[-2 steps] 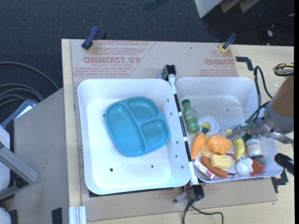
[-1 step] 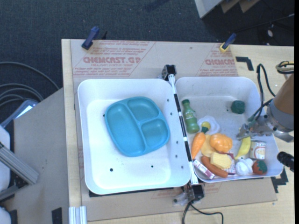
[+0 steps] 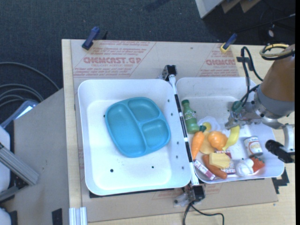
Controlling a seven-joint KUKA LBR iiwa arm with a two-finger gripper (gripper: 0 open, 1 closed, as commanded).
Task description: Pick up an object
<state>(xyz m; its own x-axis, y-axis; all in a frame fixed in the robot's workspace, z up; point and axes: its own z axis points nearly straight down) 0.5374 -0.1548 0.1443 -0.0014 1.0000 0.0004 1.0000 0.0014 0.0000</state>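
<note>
Toys lie heaped in the right bin (image 3: pixel 206 86), crowded toward its 6 o'clock end: a green bottle (image 3: pixel 189 116) along the left wall, an orange carrot (image 3: pixel 197 144) just below it, an orange (image 3: pixel 217 140) at the middle, a yellow banana (image 3: pixel 233 138) touching the orange at 3 o'clock. A yellow cheese block (image 3: pixel 220 160) sits at 6 o'clock from the orange, with a sausage (image 3: pixel 213 169) beside it near the front wall. A small can (image 3: pixel 254 146) stands at 3 o'clock from the banana, and a white ball (image 3: pixel 243 168) and red piece (image 3: pixel 258 163) lie below it. The tool (image 3: pixel 236 117) hangs at 12 o'clock from the banana, just above the pile, under the grey and orange arm (image 3: pixel 277 86); whether it is apart or together I cannot tell, and nothing is seen in it. The left bin (image 3: pixel 91 125) holds a blue tray (image 3: pixel 137 125) with three compartments. Both bins rest on the table (image 3: pixel 117 60)
</note>
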